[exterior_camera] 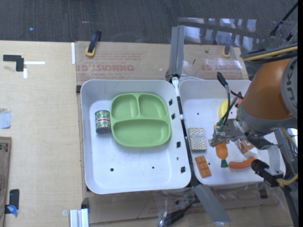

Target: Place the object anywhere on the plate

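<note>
— Orange, and by the look of it moulded plastic: the toy carrot (221, 152) stands nearly upright in the right bin (203, 103), directly under the gripper (222, 138). Is it held?

— I can't tell how the jaws stand. The wrist mechanism covers them, and the carrot's top disappears beneath that metalwork. It may be pinched or merely underneath.

— How would you expect it to handle?

— Light, I'd judge, and stiff, likely hollow play food. The surface looks smooth and a bit glossy, so slippery. It tapers, which matters: squeeze on the taper and it could slide out towards the thin end.

— So where would you take it?

— Across the thick upper part, near the green stub, where the sides run closest to parallel. A moderate squeeze should do; it doesn't look fragile.

— What crowds it?

— A sausage-like orange-red piece (241, 164) lies just beside its lower tip, a yellow object (223, 109) sits further up the bin, partly hidden behind the arm, and a speckled cracker (197, 138) and a brown waffle bar (202, 166) lie along the bin's left wall. The sausage piece is the one likely to be nudged.

— And the destination?

— The green plate (140, 119), with three compartments, rests in the left bin (94, 174), a small tin (102, 121) touching or nearly touching its left edge. Any compartment would serve. The raised rims should stop a round, light carrot rolling off, if it's set down low rather than dropped.
</note>
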`<state>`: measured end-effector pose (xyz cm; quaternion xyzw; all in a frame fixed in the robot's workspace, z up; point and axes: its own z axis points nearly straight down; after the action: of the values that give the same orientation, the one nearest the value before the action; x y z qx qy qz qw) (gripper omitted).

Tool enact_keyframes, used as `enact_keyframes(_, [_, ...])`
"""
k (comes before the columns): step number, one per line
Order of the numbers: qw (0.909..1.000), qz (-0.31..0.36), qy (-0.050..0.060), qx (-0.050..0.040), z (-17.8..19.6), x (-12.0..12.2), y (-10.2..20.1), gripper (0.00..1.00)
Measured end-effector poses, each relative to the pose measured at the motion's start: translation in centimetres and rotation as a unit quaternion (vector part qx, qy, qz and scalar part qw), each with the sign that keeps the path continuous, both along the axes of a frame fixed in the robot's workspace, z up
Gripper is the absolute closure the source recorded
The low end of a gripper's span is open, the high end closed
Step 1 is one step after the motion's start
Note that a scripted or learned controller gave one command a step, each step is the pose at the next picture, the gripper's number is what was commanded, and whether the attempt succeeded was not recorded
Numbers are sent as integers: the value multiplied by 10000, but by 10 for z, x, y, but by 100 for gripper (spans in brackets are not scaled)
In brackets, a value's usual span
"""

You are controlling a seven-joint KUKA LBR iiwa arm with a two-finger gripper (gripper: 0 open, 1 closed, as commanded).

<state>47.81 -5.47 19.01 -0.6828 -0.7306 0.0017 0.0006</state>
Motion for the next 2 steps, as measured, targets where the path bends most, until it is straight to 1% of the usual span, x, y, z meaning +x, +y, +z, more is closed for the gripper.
enact_keyframes(1, [9987,517,4,0,-1,52,52,100])
enact_keyframes(2, [9899,1418,0,-3,0,110,101,100])
